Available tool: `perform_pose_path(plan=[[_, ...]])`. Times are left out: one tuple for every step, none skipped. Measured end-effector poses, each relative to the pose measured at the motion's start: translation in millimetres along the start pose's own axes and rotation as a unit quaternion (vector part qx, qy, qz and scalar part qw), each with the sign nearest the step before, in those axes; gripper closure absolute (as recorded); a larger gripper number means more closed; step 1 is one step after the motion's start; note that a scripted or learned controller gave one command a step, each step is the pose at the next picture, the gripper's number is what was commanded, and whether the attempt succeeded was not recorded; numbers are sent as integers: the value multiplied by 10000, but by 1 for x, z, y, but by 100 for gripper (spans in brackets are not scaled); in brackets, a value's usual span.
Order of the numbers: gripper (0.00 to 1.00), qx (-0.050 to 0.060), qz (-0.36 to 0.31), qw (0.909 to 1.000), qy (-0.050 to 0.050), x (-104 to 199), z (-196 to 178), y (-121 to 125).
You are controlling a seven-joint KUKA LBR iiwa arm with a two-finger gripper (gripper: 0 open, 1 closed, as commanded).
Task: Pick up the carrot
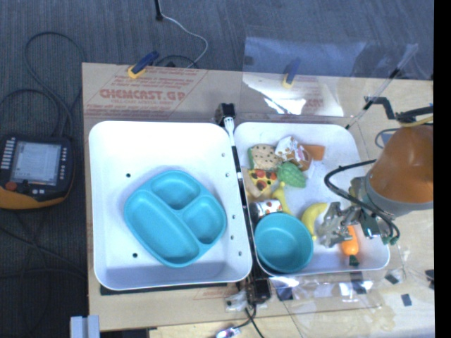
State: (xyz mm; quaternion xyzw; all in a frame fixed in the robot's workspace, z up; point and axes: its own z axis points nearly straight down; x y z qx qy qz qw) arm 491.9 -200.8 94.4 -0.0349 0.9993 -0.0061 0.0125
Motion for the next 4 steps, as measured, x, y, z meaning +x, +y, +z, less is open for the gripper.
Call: perform_pose_path(plan=[[0, -18, -6, 10000, 25, 1, 2, 2], [100, -5, -5, 10000, 4, -1, -10, 2], [0, -10, -5, 10000, 15, -1, -9, 2], [100, 2, 2, 10000, -1, -2, -19, 1]])
